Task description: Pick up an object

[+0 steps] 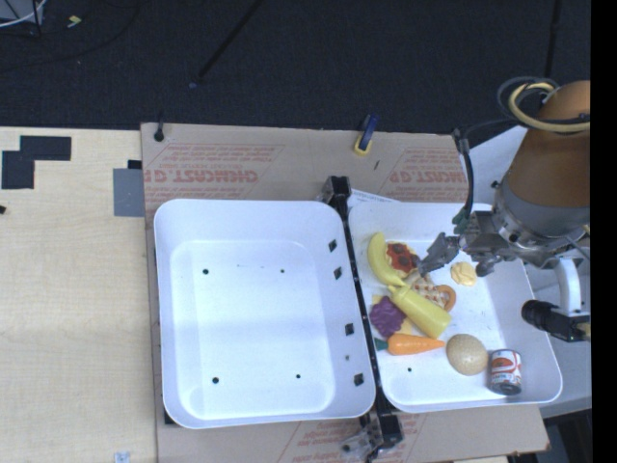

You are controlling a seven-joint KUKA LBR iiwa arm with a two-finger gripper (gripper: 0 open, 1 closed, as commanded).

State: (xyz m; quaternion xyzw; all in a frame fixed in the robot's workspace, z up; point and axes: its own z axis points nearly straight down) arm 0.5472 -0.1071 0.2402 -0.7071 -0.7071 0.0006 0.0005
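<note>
Camera view: toy foods are being kept piled in the right bin [540,379], so one can be picked. The yellow corn [421,308] is lying just under the pincer [431,257], touching the banana [380,259]. It cannot be told how wide the pincer is being held; nothing is seen in it.

2 bins [253,210], 1 banana [379,259], 1 carrot [415,345]

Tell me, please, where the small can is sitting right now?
In the camera view, the small can lies in the right-hand bin, at its near right corner, just right of the tan egg-shaped object.
</note>
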